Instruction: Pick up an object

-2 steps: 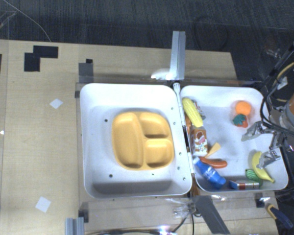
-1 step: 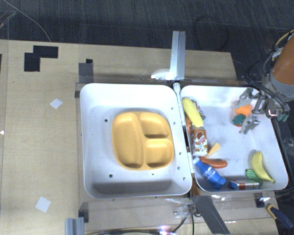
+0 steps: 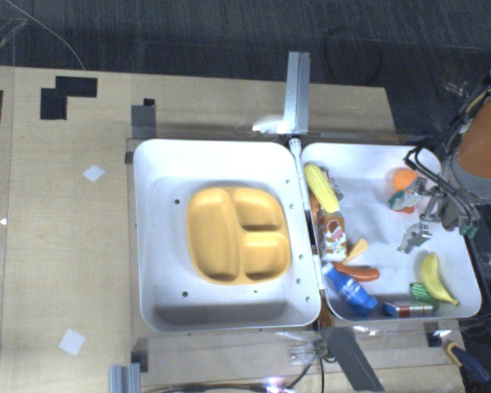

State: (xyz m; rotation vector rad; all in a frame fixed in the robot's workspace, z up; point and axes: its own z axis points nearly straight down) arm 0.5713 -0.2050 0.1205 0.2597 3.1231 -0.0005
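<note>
Well — gripper (image 3: 416, 237) hangs over right bin (image 3: 368, 158), right part, fingers close together, nothing seen between them. Banana (image 3: 435, 277) just near of it, by bin's right wall. Orange ball (image 3: 404, 178) just far-left of wrist. Along bin's left side: corn cob (image 3: 321, 187), small bottle (image 3: 333, 236), sausage (image 3: 359, 273), blue object (image 3: 349, 291). Left bin (image 3: 159, 244) holds yellow divided tray (image 3: 236, 234) — centre.

The wooden bench (image 3: 57, 244) carries two white bins (image 3: 151, 244) side by side (touching, it seems), plus black patches (image 3: 68, 95) at left.
</note>
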